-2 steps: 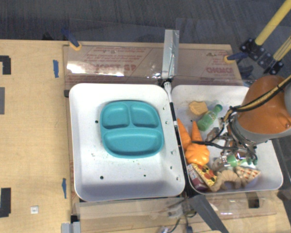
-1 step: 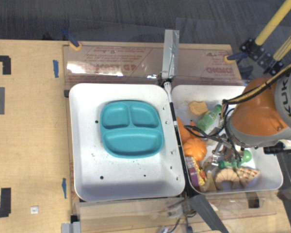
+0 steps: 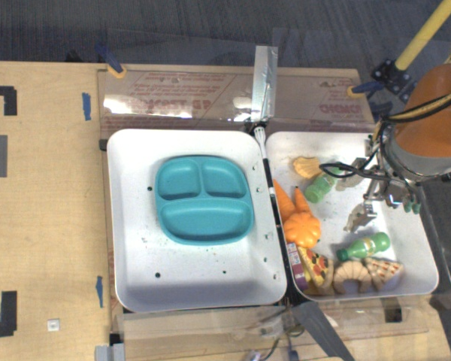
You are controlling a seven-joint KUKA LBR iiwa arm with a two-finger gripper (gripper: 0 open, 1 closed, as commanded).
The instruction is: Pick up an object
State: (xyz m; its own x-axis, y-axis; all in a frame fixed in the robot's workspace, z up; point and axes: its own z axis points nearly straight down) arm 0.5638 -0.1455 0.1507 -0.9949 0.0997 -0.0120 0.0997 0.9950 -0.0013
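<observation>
The right bin [image 3: 417, 235] holds several toy foods. A tan piece [image 3: 307, 165] and a small green cylinder [image 3: 319, 188] lie at its back left. An orange carrot [image 3: 284, 200] and an orange pepper [image 3: 302, 230] sit along its left wall. A green bottle [image 3: 364, 245] lies near the front, with a croissant [image 3: 349, 274] and a pizza slice [image 3: 383, 269] before it. My gripper [image 3: 358, 218] hangs over the bin's middle, just above the green bottle and right of the pepper. Nothing is visibly carried in it.
The left bin [image 3: 128, 224] holds a teal divided plate [image 3: 204, 199]. A red and yellow packet [image 3: 308, 265] lies at the right bin's front left. The arm with its orange band [image 3: 434, 119] and cables crosses the right bin's back right corner.
</observation>
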